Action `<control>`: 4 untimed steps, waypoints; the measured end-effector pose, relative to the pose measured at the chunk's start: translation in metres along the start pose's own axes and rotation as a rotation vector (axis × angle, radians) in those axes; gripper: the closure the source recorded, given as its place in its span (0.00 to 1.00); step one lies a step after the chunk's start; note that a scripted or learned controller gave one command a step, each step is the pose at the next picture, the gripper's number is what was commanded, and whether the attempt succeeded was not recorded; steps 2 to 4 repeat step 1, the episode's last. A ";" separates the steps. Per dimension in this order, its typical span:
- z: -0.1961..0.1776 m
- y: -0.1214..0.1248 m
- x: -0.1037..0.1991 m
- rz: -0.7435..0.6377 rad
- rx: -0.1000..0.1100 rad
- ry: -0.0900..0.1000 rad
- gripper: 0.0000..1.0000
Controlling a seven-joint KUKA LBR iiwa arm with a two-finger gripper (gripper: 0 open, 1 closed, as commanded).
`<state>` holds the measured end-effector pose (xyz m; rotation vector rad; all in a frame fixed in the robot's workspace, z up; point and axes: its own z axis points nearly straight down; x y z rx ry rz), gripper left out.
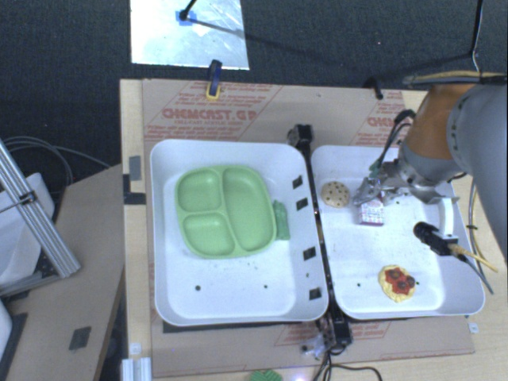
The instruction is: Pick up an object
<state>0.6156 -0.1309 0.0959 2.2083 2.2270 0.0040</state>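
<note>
While the gripper (370, 201) hovers over a small pink packet (371, 213) at the right bin's (468, 296) twelve o'clock, finger state unclear, nothing is lifted yet.

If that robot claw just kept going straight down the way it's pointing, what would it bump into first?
Most likely the small pinkish packet, which lies right under the gripper in the right bin. The gap between them is hard to judge from this angle.

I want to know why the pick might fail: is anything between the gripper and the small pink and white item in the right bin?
Nothing visible. The gripper sits directly over the small pink and white item in the right bin; the cookie lies apart, beside it.
</note>
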 end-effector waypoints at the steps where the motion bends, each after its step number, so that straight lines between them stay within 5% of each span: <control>1: -0.129 -0.030 0.089 -0.004 -0.007 0.006 1.00; 4: -0.129 -0.030 0.089 -0.004 -0.007 0.006 1.00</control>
